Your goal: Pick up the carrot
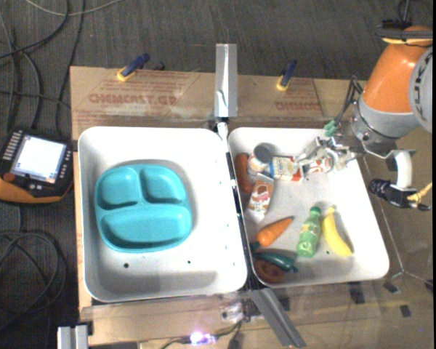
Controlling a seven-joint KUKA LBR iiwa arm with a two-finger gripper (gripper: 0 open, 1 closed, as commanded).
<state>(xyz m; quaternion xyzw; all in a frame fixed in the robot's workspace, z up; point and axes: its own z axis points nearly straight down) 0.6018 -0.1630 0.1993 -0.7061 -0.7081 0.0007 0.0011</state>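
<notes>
Down in the right bin (363, 195): carrot (275, 230), orange, tapered, lying slantwise.
Near green bottle (309, 231); gripper (321, 150) well apart above, fingers' state unclear.

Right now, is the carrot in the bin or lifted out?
In: the carrot lies flat on the right bin's floor, the gripper apart from it.

The bench is lit evenly from above, with the white bins (160, 140) rendered bright. Soft shadows are cast inside them. Fine detail is slightly blurred throughout.
</notes>
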